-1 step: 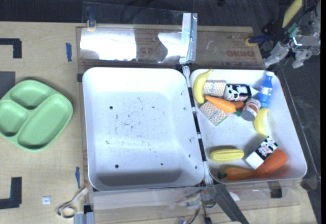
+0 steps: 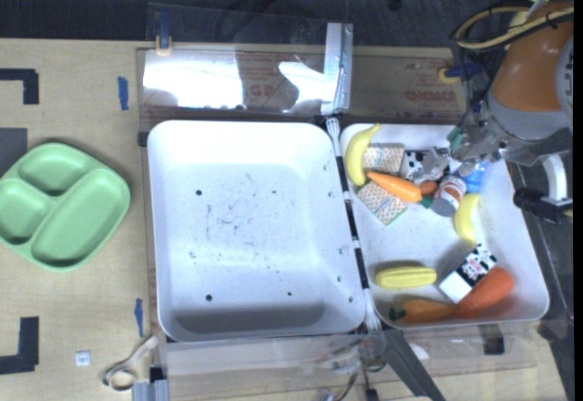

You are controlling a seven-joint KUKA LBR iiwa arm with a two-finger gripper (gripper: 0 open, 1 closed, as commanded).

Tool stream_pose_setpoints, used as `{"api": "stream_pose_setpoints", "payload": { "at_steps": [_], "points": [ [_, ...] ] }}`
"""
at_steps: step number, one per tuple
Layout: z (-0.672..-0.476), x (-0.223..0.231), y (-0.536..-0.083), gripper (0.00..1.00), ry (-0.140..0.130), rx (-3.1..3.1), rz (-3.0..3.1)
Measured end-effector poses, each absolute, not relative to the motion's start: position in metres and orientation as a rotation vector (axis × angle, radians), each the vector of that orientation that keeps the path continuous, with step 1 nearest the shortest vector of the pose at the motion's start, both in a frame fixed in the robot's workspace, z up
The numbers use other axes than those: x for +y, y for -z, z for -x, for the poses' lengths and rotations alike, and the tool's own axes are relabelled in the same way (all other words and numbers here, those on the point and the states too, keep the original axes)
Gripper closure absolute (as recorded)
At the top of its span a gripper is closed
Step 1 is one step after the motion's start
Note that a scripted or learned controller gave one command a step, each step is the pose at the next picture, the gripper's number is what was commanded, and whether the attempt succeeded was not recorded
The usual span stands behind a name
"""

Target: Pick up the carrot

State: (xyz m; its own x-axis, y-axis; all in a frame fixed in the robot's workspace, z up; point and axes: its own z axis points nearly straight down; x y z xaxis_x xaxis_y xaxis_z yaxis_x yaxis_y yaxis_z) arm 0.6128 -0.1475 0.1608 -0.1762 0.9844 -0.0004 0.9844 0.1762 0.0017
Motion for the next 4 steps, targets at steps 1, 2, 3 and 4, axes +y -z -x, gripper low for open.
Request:
{"api": "stream_pose_setpoints", "payload": {
  "at_steps": [1, 2, 3, 4],
  "points": [
    [-0.592, -0.145, -0.236, 0.00, -0.002, 2.345, -2.087],
    [-0.593, -0.146, -0.247, 1.00, -0.005, 2.342, -2.085],
    [-0.653, -0.088, -0.253, 1.00, -0.001, 2.199, -2.241],
    [-0.661, -0.034, -0.240, 1.00, 0.000, 2.277, -2.165]
  ]
}}
